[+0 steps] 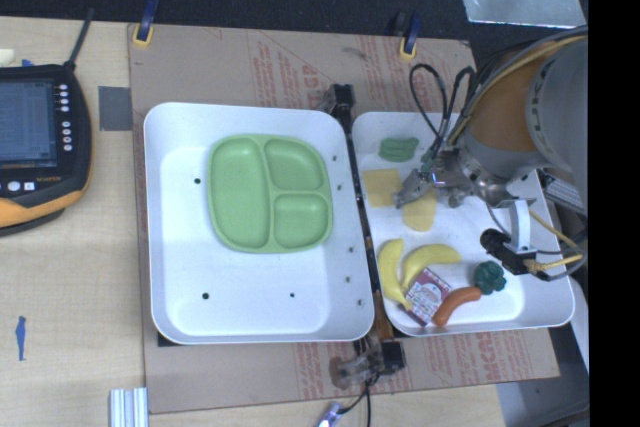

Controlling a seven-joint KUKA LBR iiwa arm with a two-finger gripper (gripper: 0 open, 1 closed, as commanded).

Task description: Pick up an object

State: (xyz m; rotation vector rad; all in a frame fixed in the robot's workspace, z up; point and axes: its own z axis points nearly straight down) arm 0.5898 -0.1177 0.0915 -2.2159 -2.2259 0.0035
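The right bin [540, 315] holds several toy foods: a green leafy piece [398, 149], a yellow square slice [380, 186], a pale yellow piece [420, 213], two bananas [392, 267] [428, 260], a small red-and-white packet [425, 298], an orange sausage [455, 303] and a dark green broccoli piece [489, 276]. My gripper [428, 191] hangs low over the upper middle of that bin, its metal fingers spread just above the pale yellow piece, beside the yellow slice. Nothing shows between the fingers.
The left bin [180, 295] bears a green three-compartment plate [270, 192]. A teach pendant [40, 140] lies on the bench at far left. Black cables [440, 100] loop above the gripper. Clamps sit at the cardboard's far edge.
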